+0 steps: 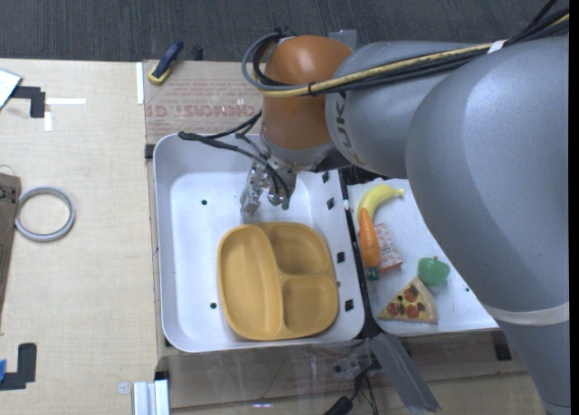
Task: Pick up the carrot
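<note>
Hanging over the left bin (181,250), the gripper (262,194) is pointing down just above the far edge of a yellow divided plate (276,279), and nothing is sitting between its fingers; they are standing close together, though how narrow the gap is I cannot tell for sure. Black cables (217,139) are looping from the wrist, and the orange band (298,88) is sitting right above it, with the grey arm (470,133) stretching in from the right and covering much of the right bin (466,300). That plate is lying in the middle of the left bin, its three sections facing up. Over in the right bin, the carrot (368,234) is lying close to the dividing wall between the two bins, well apart from the gripper. A banana (380,196) is lying just beyond the carrot, touching or nearly touching its top end. A small packet (389,249) is resting beside the carrot, a green pepper (433,270) is sitting nearer the arm, and a pizza slice (409,303) is lying at the near edge. A roll of tape (42,213) is lying on the bench (81,314) at the left.
</note>
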Action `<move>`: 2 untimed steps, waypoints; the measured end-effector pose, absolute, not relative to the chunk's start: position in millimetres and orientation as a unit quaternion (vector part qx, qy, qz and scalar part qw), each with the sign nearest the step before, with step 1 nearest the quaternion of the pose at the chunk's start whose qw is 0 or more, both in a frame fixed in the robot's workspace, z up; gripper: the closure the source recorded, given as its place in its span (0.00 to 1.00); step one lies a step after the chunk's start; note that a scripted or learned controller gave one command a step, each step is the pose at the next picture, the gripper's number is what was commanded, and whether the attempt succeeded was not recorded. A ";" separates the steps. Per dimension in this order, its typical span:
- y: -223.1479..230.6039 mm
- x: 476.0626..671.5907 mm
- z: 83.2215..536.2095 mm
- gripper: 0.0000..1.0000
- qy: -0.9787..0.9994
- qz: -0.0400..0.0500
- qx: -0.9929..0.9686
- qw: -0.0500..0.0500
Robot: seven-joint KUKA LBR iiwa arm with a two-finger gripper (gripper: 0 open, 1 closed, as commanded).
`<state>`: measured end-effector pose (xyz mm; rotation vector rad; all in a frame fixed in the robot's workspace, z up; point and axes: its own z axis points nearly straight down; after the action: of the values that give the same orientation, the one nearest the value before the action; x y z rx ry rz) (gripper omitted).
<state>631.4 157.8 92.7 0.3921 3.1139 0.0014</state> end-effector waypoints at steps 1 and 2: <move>157.9 629.5 298.2 1.00 0.987 0.000 0.162 0.002; 201.8 529.4 161.9 1.00 0.986 -0.001 0.168 -0.001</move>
<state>529.4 201.8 161.9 0.5278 3.0983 -0.0026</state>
